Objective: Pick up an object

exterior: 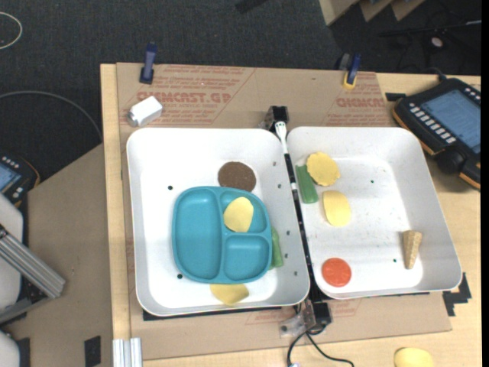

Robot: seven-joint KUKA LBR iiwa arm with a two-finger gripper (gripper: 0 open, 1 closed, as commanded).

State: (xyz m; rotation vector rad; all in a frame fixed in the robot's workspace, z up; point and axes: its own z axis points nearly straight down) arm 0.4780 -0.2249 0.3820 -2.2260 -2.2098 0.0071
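The cone (412, 248) lies in the right bin (382, 140) close to its right wall — the side the arm reaches in from — long axis front to back, well apart from the red disc (336, 271).

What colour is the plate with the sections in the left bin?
The plate is teal blue, seen in the camera view.
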